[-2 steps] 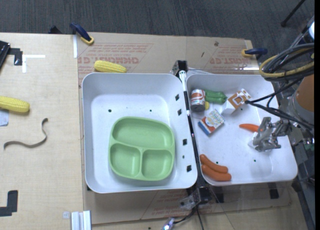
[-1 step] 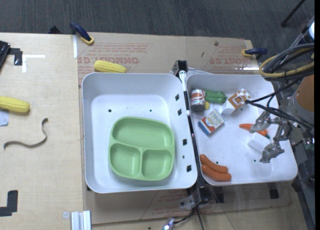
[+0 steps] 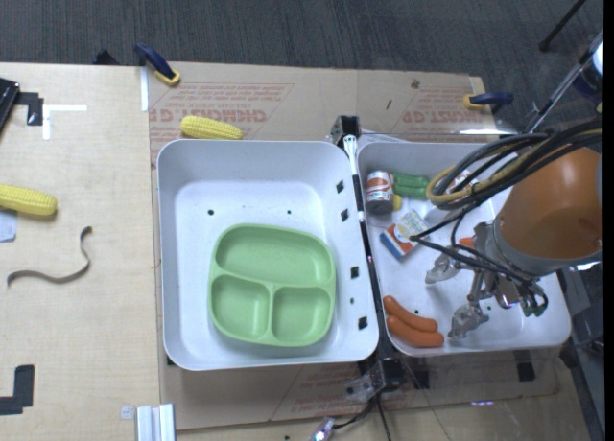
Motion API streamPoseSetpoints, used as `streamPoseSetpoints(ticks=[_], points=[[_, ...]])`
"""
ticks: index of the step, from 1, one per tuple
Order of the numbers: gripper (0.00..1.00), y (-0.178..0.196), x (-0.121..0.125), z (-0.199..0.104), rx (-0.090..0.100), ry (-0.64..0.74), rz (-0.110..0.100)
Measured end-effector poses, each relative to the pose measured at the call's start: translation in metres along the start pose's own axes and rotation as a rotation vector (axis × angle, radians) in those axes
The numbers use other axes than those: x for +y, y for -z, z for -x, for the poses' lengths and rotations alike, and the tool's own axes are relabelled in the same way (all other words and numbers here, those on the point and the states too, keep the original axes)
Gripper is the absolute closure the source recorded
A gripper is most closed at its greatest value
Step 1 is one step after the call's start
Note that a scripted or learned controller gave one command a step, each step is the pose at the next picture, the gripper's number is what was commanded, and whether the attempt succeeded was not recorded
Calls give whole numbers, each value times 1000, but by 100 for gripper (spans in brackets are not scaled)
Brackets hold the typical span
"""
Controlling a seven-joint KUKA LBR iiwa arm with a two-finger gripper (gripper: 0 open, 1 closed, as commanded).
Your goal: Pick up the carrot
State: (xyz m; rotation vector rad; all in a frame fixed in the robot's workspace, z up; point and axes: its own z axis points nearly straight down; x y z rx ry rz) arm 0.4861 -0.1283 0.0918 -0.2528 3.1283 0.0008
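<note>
The two-finger gripper (image 3: pixel 467 319) hangs with its fingers spread and nothing between them, the long orange carrot (image 3: pixel 413 324) lying just to its left in the right-hand white bin (image 3: pixel 537 341); it should centre across the carrot's width before descending.

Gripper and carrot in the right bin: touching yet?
Apart. The camera view shows white bin floor between the gripper and the carrot, which lies along the right bin's near wall.

We count two white bins (image 3: pixel 177 238), one green plate (image 3: pixel 273 286), two corn cobs (image 3: pixel 211 127), two sausages (image 3: pixel 413 324), one can (image 3: pixel 380 190).
</note>
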Motion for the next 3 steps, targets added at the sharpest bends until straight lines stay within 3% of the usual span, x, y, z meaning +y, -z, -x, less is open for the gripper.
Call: streamPoseSetpoints(ticks=[1, 2, 3], points=[[0, 16, -66, -6, -2, 43, -1], [0, 0, 11, 4, 1, 1, 1], [0, 4, -74, -4, -3, 210, -2]])
